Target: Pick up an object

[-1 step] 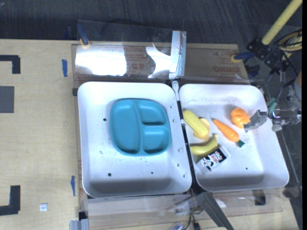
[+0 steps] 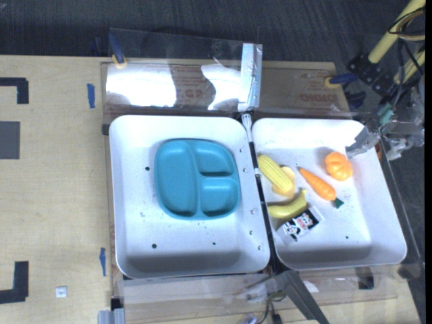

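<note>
- End effector (image 2: 361, 142) sits at the right bin's (image 2: 388, 245) upper right edge, just beside the orange fruit (image 2: 338, 165); whether it is parted or closed is too blurred to tell, and nothing shows between its tips.
- Candidate things all lie in the right bin: the orange fruit nearest, a carrot (image 2: 317, 183) just beside it, a corn cob (image 2: 275, 171) and banana (image 2: 288, 206) toward the divider, and a small black-and-white packet (image 2: 299, 224) below them.
- Round fruit is likely to roll away if the tips come down off-centre, and it could knock the carrot, which lies almost touching it.
- Working so near the bin's sloped wall risks a tip catching the rim, which would spoil the descent.
- Corn cob, banana and a pale piece between them crowd together; a grasp there could pinch two things, or wedge between them and close on none.
- Flat packet offers little height, so the tips may scrape the bin floor and slide over it.
- Blue divided plate (image 2: 198, 177) in the left bin (image 2: 131, 248) is well apart from the arm; its broad shallow form looks hard to pinch.
</note>
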Tool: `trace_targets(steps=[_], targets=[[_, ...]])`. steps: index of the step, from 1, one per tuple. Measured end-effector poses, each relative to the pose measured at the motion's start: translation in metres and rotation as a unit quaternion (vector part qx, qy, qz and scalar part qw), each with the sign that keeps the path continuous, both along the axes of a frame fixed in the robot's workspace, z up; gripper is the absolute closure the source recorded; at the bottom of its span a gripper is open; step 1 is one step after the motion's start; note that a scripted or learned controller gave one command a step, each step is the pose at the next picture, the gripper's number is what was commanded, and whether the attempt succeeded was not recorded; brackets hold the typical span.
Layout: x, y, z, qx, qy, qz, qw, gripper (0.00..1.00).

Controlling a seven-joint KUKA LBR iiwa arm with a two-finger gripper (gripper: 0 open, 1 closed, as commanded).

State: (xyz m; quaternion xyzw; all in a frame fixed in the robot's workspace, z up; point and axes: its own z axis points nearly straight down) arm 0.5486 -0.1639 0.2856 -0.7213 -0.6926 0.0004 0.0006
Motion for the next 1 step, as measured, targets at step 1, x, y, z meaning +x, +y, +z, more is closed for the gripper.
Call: trace_targets(steps=[1], targets=[[0.0046, -0.0040, -0.1591, 0.0025, 0.006, 0.060, 0.9982, 0.00]])
